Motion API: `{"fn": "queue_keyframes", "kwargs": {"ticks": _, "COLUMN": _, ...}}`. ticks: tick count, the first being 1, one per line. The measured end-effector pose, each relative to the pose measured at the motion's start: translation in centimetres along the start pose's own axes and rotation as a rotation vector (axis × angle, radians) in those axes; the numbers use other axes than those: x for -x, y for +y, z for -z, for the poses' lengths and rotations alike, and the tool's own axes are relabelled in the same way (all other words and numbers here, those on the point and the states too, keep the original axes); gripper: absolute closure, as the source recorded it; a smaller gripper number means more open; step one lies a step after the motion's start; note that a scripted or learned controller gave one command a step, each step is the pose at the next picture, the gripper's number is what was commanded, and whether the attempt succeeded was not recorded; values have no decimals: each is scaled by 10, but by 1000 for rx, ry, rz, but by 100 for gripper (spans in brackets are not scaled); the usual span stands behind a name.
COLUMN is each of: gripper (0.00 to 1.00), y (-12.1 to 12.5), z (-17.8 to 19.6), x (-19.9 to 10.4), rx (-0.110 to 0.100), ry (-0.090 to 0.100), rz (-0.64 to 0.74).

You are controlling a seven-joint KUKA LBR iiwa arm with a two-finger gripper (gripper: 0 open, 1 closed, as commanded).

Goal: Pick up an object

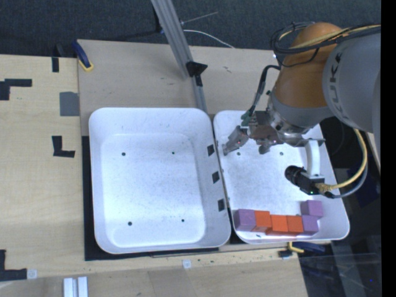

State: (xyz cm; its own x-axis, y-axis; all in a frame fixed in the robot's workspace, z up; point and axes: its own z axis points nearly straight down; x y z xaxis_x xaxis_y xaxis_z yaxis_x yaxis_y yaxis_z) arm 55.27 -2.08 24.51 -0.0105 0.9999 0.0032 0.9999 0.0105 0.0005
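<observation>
purple and orange square blocks (279, 221) are lying along the near wall of the right-hand shallow white bin (247, 178). over that bin's far end, the two-finger gripper (250, 141) is hanging with jaws spread, gripping nothing.

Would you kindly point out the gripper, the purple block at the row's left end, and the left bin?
gripper (250, 142): camera view, between fingertips.
purple block (245, 218): camera view, top face.
left bin (148, 112): camera view, far rim.

Gripper (250, 140) hangs over upper part of right bin (247, 184), fingers spread apart, nothing between them. Purple block (245, 219), orange blocks (279, 223) and second purple block (311, 213) line that bin's near wall. Left bin (102, 166) alongside.
</observation>
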Motion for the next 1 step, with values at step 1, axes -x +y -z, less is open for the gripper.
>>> {"fn": "queue_keyframes", "kwargs": {"ticks": 1, "gripper": 0, "y": 31, "z": -52, "x": -64, "rx": -6, "ry": -2, "rz": -3}}
